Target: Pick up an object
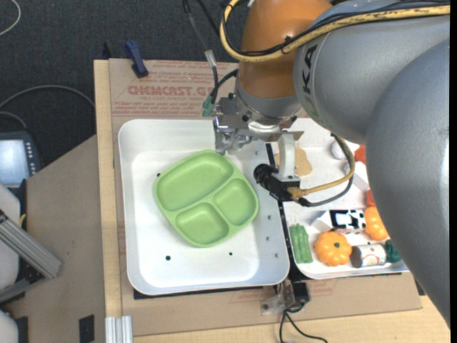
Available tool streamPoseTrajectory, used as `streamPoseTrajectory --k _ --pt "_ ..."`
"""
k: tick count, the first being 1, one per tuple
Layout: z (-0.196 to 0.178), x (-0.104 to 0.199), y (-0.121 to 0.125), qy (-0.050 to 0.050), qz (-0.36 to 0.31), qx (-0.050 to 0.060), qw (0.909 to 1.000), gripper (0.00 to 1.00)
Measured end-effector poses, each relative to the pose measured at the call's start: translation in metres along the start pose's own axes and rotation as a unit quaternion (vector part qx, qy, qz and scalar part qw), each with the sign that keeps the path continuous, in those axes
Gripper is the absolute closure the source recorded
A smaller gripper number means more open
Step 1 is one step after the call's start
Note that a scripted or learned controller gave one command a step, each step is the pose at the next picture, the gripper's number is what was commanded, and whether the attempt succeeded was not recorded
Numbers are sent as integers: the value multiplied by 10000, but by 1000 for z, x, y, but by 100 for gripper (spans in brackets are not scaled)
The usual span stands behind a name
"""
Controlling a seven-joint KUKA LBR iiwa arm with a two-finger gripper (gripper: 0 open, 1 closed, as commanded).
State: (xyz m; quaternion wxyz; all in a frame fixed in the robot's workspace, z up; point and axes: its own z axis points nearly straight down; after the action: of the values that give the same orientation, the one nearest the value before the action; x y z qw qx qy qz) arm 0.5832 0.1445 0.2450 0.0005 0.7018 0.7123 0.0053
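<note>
A light green divided plate lies flat in the left white bin, with three compartments facing up. My gripper hangs at the plate's far right edge, low over the bin and right beside or touching the rim. The grey arm with its orange band covers much of the right bin and hides the gripper's tips.
The right bin's front holds a small orange pumpkin, a green vegetable-like piece, an orange item, a black-and-white card and a small bottle. A tan piece lies farther back. A cable loops off the wrist.
</note>
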Motion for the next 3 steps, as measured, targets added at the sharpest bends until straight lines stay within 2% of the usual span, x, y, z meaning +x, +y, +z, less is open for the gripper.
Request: streamPoseTrajectory --k 1,2,3 --pt "114 81 26 -27 35 70 10000 100" --pt "14 81 -20 -19 63 19 10000 100" --pt "8 80 -107 -34 62 82 9999 100"
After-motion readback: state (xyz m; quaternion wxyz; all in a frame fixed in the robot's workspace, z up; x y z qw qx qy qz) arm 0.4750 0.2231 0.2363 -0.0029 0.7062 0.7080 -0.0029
